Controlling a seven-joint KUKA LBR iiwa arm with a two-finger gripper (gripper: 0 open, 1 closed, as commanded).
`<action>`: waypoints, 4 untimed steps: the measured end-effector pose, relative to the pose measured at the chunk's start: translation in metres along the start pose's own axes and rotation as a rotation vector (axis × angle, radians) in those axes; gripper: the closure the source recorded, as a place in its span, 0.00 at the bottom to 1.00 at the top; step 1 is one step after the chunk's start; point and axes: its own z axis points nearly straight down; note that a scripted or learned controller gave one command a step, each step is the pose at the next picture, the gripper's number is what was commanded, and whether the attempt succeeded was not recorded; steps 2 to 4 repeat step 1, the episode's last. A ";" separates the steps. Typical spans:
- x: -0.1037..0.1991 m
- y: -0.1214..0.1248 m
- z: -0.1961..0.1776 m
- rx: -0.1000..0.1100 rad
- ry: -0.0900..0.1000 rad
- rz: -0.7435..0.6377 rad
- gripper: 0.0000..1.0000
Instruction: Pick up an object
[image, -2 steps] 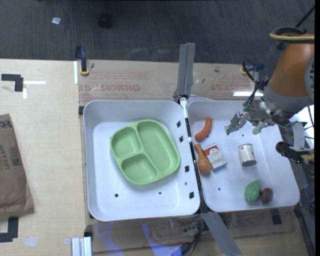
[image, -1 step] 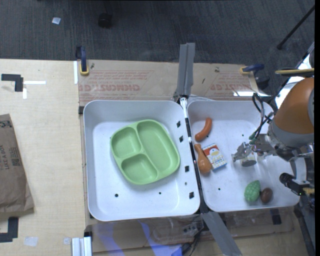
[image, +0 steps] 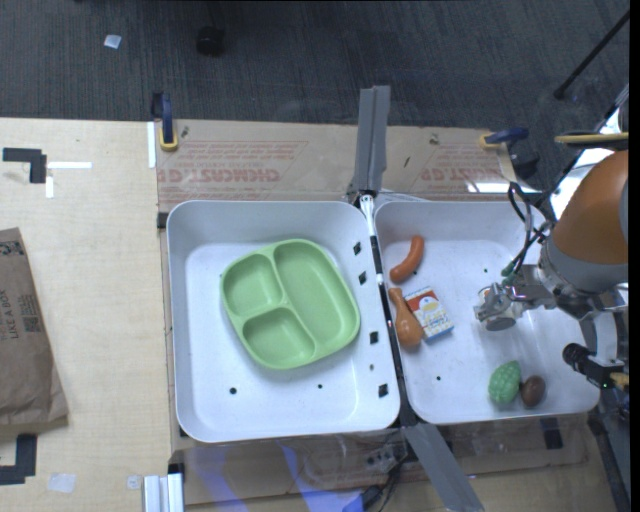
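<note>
- Two shallow white bins are set side by side on the worktop (image: 100, 250); the task's candidate things are all found in the right bin (image: 460, 365).
- In the left bin (image: 200, 385) one green divided plate (image: 290, 302) is held, lying flat near the middle.
- In the right bin an orange sausage-shaped piece (image: 408, 258) is seen at about 10 o'clock. A second orange-brown piece (image: 405, 320) lies at 9 o'clock against the wall shared with the left bin. A small printed carton (image: 430, 313) is placed just beside this piece, seemingly touching it.
- At about 5 o'clock a green knobbly object (image: 505, 383) and a brown egg-shaped object (image: 533, 390) are found, touching or nearly so.
- The gripper (image: 497, 306) is seen over bare floor at the bin's 3 o'clock side, and nothing is seen in it. Whether it is released or clenched cannot be told at this size.
- A grasp on nothing is judged the main risk, since no object lies directly under the gripper.
- If the green object is chosen, it may be rolled away or its brown neighbour knocked, as both look rounded and crowded.
- If the carton is chosen, the piece beside it may be caught as well, or the grasp blocked by the wall.
</note>
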 end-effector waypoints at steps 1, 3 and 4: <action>0.094 0.015 -0.093 0.000 -0.001 -0.037 1.00; 0.094 0.015 -0.093 0.000 -0.001 -0.037 1.00; 0.094 0.015 -0.093 0.000 -0.001 -0.037 1.00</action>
